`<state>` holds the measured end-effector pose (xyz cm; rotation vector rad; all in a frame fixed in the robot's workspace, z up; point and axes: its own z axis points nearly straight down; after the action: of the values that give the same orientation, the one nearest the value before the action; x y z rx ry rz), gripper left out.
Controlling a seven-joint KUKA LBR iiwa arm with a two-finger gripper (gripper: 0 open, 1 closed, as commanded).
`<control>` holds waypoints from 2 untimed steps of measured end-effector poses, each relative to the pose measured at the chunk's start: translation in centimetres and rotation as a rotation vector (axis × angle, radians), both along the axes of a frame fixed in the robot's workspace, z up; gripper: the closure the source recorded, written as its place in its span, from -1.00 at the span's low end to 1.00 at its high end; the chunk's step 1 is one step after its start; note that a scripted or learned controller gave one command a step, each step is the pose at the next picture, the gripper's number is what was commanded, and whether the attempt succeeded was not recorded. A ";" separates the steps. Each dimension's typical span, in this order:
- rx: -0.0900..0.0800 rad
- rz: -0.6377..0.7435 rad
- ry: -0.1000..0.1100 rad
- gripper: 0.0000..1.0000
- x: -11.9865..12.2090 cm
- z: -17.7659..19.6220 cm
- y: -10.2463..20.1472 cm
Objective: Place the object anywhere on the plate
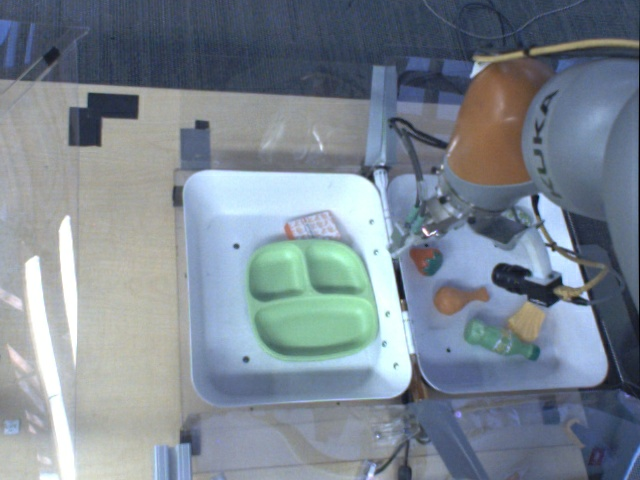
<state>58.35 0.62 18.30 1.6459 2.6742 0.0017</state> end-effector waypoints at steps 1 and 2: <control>0.000 0.031 0.000 1.00 -2.9 0.7 7.2; -0.001 0.058 0.000 1.00 1.5 0.0 2.6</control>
<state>59.86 3.26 18.31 1.5670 2.7207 0.0010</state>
